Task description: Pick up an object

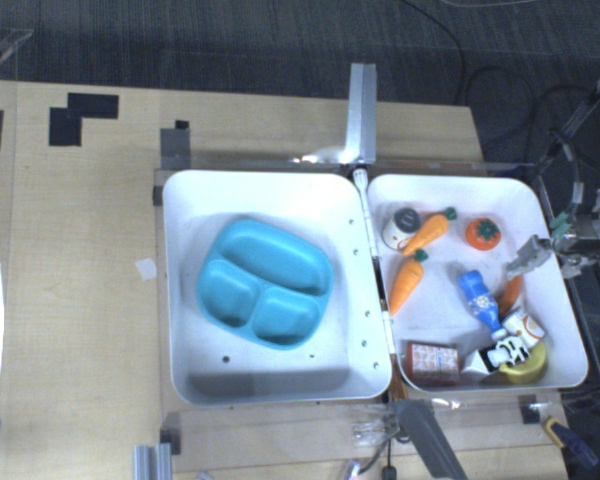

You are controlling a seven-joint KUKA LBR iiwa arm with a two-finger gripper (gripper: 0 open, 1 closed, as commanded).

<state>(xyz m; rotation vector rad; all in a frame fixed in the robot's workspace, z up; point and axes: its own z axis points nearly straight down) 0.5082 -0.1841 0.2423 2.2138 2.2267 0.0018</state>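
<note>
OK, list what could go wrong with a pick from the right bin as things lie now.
1. The blue bottle, a small carrot and the black-and-white toy lie bunched, so a grasp may catch two or slip.
2. The brown carton lies against the bin wall, leaving little room beside it.

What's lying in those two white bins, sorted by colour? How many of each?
Blue: 2, a blue plastic divided plate and a small blue bottle
Orange: 4, two toy carrots, a round orange tomato-like toy and a thin orange piece
Brown: 1, a small brown box
White and grey: 1, a round toy
Black, white and yellow: 1, a jumbled toy
Total: 9
</note>
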